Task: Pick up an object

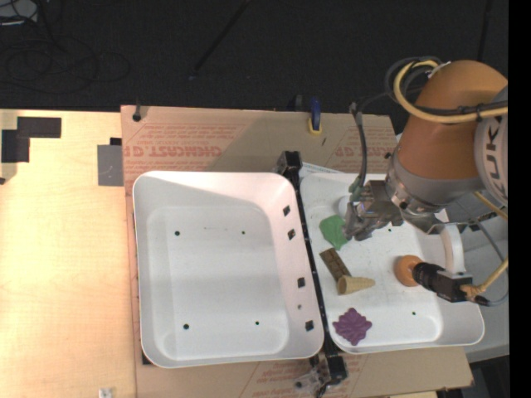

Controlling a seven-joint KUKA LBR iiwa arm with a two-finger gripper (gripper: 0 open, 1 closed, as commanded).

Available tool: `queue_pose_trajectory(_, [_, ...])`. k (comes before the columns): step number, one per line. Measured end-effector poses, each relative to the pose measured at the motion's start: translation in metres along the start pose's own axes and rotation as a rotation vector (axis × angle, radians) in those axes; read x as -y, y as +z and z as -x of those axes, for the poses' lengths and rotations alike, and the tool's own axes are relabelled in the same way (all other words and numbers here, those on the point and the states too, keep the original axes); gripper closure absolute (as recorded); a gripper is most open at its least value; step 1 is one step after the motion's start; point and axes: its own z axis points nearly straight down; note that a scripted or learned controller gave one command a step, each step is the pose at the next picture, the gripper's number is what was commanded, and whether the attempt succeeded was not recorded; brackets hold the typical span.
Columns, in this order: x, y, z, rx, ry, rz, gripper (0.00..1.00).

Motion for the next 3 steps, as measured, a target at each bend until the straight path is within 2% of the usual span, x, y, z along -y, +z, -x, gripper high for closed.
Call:
queue_pose_trajectory(1, [-0.008,-0.083,-0.042,0.0,0.0,0.003,1.0])
queue_pose_trajectory(2, [0.025,-0.03,-0.005,0.002,0.009,-0.013,1.0])
queue_pose_trajectory(3, [0.054,0.062,0.002,0.001,0.007,-0.017,1.0])
